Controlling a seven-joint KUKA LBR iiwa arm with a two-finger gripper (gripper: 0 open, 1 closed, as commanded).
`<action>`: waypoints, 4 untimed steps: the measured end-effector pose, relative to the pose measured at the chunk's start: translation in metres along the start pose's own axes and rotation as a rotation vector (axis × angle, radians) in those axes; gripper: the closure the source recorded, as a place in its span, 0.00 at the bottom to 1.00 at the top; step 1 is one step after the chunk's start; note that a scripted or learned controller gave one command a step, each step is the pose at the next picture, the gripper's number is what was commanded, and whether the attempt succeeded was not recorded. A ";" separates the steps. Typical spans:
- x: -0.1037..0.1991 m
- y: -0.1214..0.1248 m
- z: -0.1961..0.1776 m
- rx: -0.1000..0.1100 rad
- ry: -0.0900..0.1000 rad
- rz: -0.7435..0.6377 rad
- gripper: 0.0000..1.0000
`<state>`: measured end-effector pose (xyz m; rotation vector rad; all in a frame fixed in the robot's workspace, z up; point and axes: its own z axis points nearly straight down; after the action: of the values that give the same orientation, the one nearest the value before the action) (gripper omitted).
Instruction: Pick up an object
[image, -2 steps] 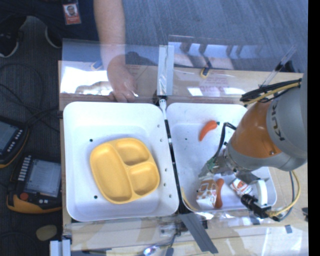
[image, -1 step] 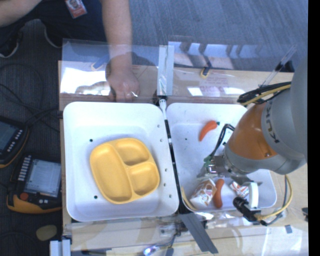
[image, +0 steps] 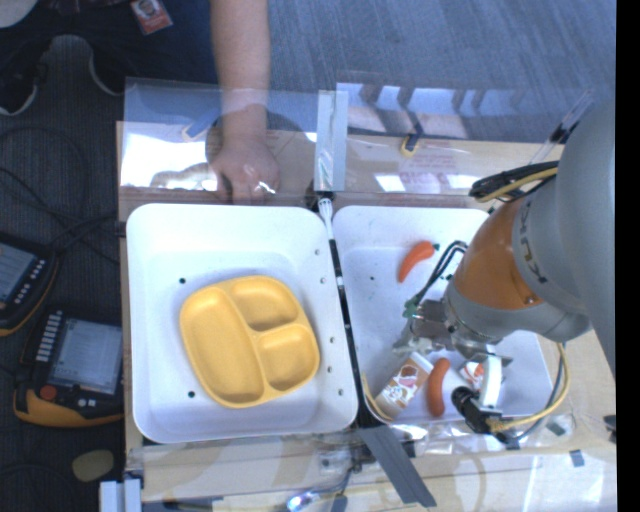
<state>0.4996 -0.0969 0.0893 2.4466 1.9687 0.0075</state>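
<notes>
Arm is low over the right bin (image: 370, 240), wrist bulk covering the bin's middle. The pincer (image: 432, 338) sits under the wrist; whether it is apart or together cannot be told from this slant, and nothing is seen clamped in it.

Candidate things, all placed against the right bin: one orange carrot-like piece (image: 415, 259) in its far half, lying free; one red sausage-shaped piece (image: 437, 387) near its near wall; one small printed packet (image: 401, 389) just beside the sausage, toward the divider; one red-and-white item (image: 474, 373) on the sausage's other side, partly hidden.

Judgement: the sausage and packet are nearest the pincer. To do the grab well, centre over one thing alone and close across its short axis, clear of the neighbour and the near wall.

Left bin (image: 150, 300): one yellow compartment tray (image: 249, 340), three wells. One human hand (image: 243, 170) rests beyond that bin's far wall.
</notes>
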 end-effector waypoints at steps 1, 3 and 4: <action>0.001 -0.008 -0.002 -0.018 0.003 0.232 1.00; -0.010 -0.016 -0.022 0.015 -0.014 0.523 1.00; 0.013 -0.019 -0.092 0.007 -0.012 0.938 1.00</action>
<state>0.4833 -0.0801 0.1814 3.0722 0.6503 -0.0127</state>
